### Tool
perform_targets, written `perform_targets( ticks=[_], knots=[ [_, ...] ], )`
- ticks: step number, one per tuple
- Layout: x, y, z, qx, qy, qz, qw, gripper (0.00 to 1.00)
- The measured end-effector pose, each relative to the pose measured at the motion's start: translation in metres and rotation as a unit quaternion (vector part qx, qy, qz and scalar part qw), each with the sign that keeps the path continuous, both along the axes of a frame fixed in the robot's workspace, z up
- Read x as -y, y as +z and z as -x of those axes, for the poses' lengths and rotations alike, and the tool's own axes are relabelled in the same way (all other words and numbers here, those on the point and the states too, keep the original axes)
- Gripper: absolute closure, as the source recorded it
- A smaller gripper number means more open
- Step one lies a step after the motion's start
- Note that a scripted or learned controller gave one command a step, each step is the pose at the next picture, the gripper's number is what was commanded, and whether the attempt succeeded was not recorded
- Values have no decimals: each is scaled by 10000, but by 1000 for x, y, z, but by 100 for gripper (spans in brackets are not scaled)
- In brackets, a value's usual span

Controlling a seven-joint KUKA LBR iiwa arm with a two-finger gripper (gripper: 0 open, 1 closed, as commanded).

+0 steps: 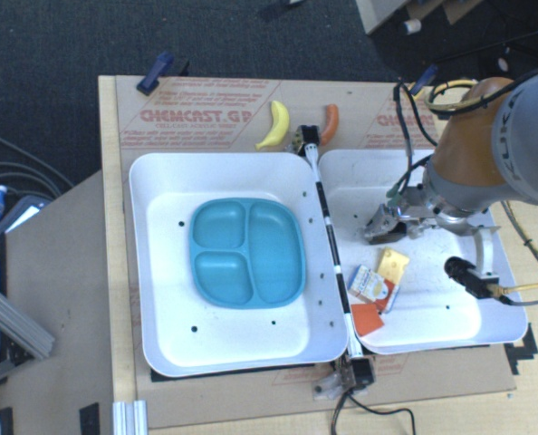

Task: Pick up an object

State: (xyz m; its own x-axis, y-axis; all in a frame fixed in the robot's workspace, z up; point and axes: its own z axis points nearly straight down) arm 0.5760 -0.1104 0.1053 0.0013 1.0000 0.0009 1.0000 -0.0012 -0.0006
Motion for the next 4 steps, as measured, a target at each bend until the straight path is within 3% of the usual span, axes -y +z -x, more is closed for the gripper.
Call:
perform_targets(
  ticks=[1, 2, 3, 4],
  knots=[
    [-52, 105, 36, 4, 12, 2, 10000, 100],
    [-104, 152, 94, -15, 9, -2, 10000, 100],
    [-160, 149, 97, -19, 11, 0, 10000, 100],
    [-103, 159, 97, 3, 2, 8, 10000, 100]
  ],
)
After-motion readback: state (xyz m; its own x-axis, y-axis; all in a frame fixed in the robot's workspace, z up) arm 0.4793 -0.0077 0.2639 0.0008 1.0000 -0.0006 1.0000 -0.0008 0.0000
